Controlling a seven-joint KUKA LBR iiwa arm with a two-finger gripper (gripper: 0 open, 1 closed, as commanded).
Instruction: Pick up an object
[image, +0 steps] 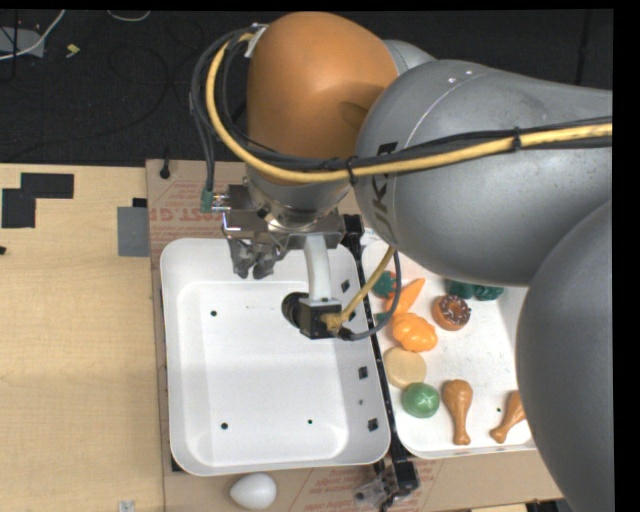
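Observation:
My gripper hangs below the orange wrist band, over the far edge of the left white bin, away from all the toy food. The right bin holds the objects: an orange carrot, an orange pepper, a chocolate donut, a cream disc, a green ball and a brown drumstick. A second drumstick and a teal item are partly hidden by the arm.
A white egg lies on the bench in front of the left bin. A black part on a white bracket with yellow cable hangs near the divider between the bins. The big grey arm covers the right bin's far right side.

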